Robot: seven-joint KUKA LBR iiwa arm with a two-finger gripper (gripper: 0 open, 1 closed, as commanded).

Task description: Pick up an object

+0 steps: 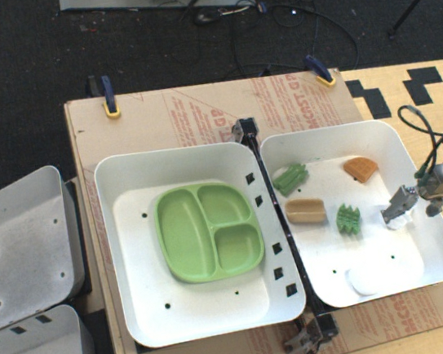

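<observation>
The right bin (pixel 431 252) holds a green ridged piece (pixel 290 178) at its far left, a tan block (pixel 306 212) below it, a small green spiky piece (pixel 348 218) in the middle, and an orange wedge (pixel 360 168) toward the back. A white disc (pixel 369 279) lies near the bin's front. My gripper (pixel 396 210) hangs at the right side of this bin, just right of the small green spiky piece and apart from it. Nothing shows between its fingers.
The left bin (pixel 142 307) carries a green divided plate (pixel 210 231). A black divider (pixel 278 221) runs between the two bins. Two blue-and-yellow clamps (pixel 110 98) (pixel 320 71) pin the cardboard sheet at the back. White trays (pixel 17 244) sit off the bench at left.
</observation>
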